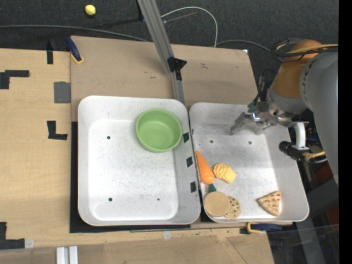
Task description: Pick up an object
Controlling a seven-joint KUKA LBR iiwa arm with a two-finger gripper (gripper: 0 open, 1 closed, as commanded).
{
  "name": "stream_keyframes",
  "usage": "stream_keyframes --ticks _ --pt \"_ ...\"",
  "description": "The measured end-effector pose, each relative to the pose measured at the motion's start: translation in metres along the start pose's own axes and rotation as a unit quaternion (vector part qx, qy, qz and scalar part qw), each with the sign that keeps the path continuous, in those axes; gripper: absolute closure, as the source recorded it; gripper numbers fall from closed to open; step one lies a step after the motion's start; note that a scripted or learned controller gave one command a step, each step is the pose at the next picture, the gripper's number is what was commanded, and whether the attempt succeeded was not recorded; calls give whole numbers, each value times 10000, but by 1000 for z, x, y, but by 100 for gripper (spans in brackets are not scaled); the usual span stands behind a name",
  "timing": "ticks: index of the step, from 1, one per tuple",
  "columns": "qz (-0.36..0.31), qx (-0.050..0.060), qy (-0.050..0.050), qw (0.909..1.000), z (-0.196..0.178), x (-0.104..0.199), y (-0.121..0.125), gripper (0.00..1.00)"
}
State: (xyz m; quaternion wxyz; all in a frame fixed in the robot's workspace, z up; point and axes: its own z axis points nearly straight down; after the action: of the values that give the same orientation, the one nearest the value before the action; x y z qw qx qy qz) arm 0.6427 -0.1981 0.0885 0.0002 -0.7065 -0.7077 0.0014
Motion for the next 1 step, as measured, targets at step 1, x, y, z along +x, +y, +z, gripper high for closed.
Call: stream_keyframes --ticks 1 --pt "-6 3 -1 10000 -10 1 0 100"
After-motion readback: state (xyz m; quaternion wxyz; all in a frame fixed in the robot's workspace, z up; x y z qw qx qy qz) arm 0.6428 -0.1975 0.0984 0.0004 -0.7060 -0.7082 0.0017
